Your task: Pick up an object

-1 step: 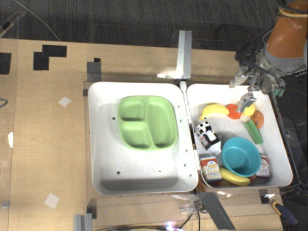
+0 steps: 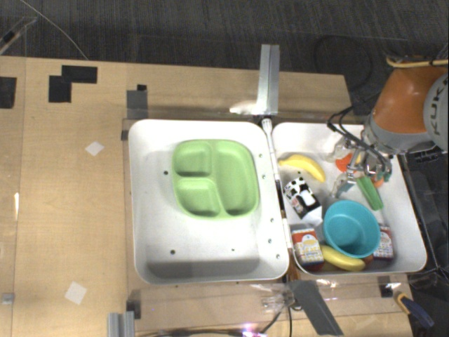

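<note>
**Arm Hovers Over Crowded Right Bin**

The gripper (image 2: 359,168) hung low over the far side of the right bin (image 2: 414,216), where the loose objects had been heaped for picking. Whether its fingers were spread or closed could not be told; cables and the wrist hid them. A green tube (image 2: 370,192) lay just below the fingertips, an orange piece (image 2: 342,163) just to their left, either a likely target. Farther left sat a banana (image 2: 303,166) and a black-and-white toy (image 2: 300,195); nearer the camera stood a blue bowl (image 2: 351,227). The left bin (image 2: 151,209) held a green tray (image 2: 212,177), apparently as the receiving side. Nothing appeared lifted.
</note>
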Robot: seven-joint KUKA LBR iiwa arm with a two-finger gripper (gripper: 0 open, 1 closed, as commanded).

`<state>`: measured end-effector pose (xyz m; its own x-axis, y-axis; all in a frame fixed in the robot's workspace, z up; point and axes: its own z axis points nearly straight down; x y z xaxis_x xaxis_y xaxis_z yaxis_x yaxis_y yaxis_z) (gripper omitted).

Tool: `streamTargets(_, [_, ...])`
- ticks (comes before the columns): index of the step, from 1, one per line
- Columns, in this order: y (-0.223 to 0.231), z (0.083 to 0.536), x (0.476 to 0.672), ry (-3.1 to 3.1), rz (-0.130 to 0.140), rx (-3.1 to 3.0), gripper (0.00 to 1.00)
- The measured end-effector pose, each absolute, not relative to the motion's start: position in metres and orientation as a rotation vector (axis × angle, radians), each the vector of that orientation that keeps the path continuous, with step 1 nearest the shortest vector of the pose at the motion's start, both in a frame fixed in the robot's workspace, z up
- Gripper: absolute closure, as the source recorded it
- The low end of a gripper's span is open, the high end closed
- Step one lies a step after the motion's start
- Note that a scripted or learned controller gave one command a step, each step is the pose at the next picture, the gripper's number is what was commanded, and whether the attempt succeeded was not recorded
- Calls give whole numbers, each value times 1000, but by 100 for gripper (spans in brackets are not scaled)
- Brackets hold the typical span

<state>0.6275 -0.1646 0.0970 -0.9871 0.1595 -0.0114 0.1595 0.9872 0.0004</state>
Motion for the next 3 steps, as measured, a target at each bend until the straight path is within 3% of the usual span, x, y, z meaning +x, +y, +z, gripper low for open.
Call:
streamTargets(2, [-123, 90, 549, 3082, 5, 517, 0])
streamTargets(3, [-96, 89, 604, 3072, 3, 582, 0])
